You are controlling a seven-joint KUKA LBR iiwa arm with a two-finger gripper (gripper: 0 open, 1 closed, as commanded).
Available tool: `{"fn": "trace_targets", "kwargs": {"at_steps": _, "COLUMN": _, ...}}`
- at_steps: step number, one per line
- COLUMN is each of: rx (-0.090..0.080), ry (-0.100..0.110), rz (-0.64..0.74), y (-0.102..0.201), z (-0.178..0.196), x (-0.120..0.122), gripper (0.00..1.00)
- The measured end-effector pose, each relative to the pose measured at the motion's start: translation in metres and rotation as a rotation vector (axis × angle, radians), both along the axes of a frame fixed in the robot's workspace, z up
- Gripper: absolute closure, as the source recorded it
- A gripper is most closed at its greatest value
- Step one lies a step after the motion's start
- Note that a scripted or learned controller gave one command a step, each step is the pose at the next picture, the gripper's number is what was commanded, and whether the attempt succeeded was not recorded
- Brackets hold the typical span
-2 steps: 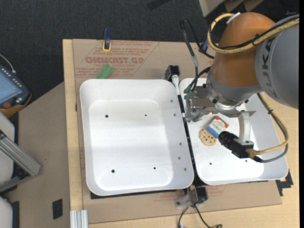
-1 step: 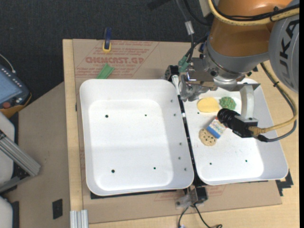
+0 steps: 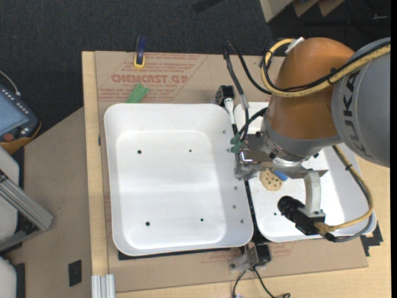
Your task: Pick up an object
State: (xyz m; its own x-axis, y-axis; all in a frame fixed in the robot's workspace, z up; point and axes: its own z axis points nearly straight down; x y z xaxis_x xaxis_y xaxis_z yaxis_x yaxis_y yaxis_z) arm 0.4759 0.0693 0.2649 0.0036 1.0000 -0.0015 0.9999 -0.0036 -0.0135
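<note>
A small round tan object with dark dots [image 3: 268, 180] lies in the right bin [image 3: 347, 194], near its left wall. A small blue piece [image 3: 281, 177] touches its right side. My gripper [image 3: 247, 160] hangs over the left edge of that bin, just up and left of the tan object, under the orange and grey wrist. The arm hides most of the right bin.
The left bin [image 3: 124, 166] sits beside the right one on a cardboard sheet [image 3: 161, 73]. A green strip [image 3: 137, 93] and a blue-and-yellow clamp [image 3: 140, 53] lie at the cardboard's back edge. Cables run along the ridge between the bins.
</note>
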Motion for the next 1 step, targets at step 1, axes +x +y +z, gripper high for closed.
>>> {"fn": "trace_targets", "kwargs": {"at_steps": 1, "rx": 0.003, "ry": -0.018, "rz": 0.007, "y": 0.0316, "z": 0.0467, "x": 0.0037, "gripper": 1.00}}
